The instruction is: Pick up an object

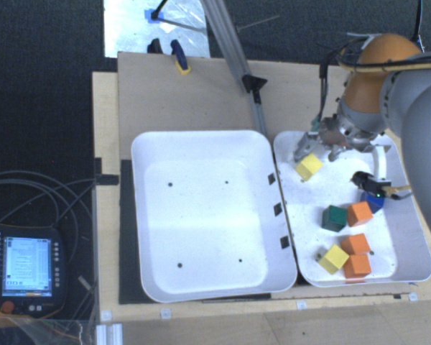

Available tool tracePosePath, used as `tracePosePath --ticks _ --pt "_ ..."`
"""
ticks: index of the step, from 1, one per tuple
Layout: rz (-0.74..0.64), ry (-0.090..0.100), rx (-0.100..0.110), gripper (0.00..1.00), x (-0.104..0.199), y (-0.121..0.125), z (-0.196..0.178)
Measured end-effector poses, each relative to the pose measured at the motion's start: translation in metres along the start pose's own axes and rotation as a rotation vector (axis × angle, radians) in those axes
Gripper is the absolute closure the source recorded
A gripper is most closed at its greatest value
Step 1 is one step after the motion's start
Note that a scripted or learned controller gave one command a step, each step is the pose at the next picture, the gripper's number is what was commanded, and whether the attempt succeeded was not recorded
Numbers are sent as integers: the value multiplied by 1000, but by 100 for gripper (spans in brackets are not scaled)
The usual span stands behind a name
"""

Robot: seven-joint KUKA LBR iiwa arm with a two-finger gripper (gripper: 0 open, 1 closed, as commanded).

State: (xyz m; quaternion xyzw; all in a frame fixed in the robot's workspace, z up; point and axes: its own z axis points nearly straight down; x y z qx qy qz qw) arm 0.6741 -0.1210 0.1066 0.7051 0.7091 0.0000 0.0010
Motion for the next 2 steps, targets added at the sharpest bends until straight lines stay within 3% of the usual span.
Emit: tracePosePath --ticks 1,2 --pt "-3 -1 -4 100 0 1 -12" --pt "1 0 -9 100 -4 3 -78"
